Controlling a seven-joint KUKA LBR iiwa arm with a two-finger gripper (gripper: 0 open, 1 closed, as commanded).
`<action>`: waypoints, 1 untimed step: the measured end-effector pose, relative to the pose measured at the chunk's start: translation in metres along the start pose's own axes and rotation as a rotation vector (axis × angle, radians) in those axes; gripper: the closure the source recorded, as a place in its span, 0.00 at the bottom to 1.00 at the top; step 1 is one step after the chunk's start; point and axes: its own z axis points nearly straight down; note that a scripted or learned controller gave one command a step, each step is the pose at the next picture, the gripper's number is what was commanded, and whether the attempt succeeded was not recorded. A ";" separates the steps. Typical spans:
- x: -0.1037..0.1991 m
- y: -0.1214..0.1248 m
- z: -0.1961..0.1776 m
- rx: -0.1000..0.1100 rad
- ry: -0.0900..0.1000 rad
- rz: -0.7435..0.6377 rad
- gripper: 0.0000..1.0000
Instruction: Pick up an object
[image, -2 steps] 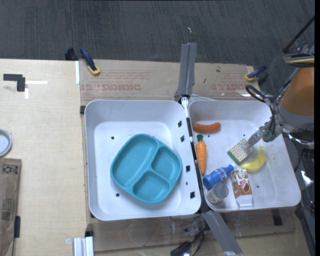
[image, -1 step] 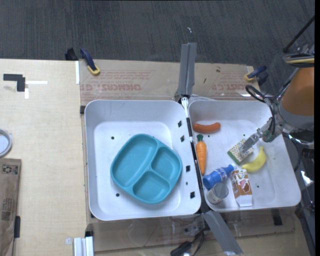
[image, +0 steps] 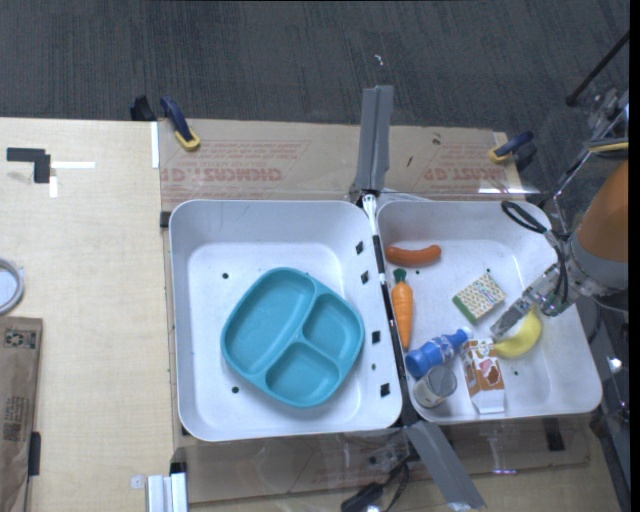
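Observation:
The right bin (image: 560, 400) holds several objects: a brown sausage (image: 413, 254), an orange carrot (image: 402, 310), a green patterned block (image: 479, 296), a blue bottle (image: 437, 352), a small metal can (image: 435, 386), a red and white carton (image: 486, 378) and a yellow banana (image: 522, 341). My gripper (image: 513, 319) reaches in from the right and sits low over the banana's upper left end, touching or just above it. The gripper's body covers part of the banana.
The left bin (image: 190, 300) holds a blue divided plate (image: 292, 337). A grey divider post (image: 375, 140) stands behind the two bins. Clamps (image: 180, 122) grip the cardboard backing. A tape roll (image: 8, 287) lies on the bench at the far left.

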 end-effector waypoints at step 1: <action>-0.001 0.001 -0.010 -0.003 -0.003 0.004 1.00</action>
